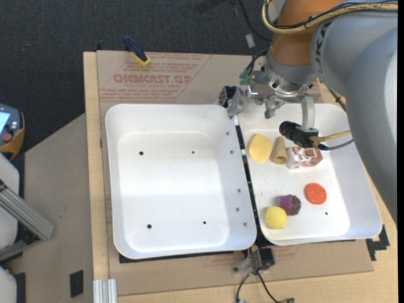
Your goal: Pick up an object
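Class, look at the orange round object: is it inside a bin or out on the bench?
Inside. The orange round object lies on the floor of the right bin, near a purple piece.

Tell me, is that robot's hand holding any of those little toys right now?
Nothing shows between its fingers. The hand hangs over the far edge of the right bin, apart from the yellow piece and the other toys.

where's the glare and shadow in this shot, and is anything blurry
Camera view: the left bin is brightly lit with a soft shadow band across its upper floor; the arm darkens the right bin's top corner; the small toys, like the orange ball, look slightly soft; the gripper is murky.
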{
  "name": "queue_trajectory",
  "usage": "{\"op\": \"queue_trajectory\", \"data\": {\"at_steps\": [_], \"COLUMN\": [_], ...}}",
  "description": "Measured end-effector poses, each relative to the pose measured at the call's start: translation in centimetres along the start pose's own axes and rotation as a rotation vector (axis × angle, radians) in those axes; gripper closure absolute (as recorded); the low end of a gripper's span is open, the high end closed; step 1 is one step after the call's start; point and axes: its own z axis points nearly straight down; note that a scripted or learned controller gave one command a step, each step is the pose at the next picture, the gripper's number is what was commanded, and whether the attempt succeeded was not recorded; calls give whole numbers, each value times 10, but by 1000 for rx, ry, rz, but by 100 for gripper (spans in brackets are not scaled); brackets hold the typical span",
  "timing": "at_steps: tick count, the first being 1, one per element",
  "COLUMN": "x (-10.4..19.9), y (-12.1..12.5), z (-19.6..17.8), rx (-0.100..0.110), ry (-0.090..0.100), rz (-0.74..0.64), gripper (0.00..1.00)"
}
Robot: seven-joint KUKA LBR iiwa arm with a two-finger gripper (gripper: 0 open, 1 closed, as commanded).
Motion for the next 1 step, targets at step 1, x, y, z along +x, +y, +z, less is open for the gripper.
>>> {"op": "queue_trajectory", "data": {"at_steps": [1], "x": [87], "y": [0], "z": [-5], "rx": [-4], "ry": [-2], "rz": [4], "gripper": [0]}}
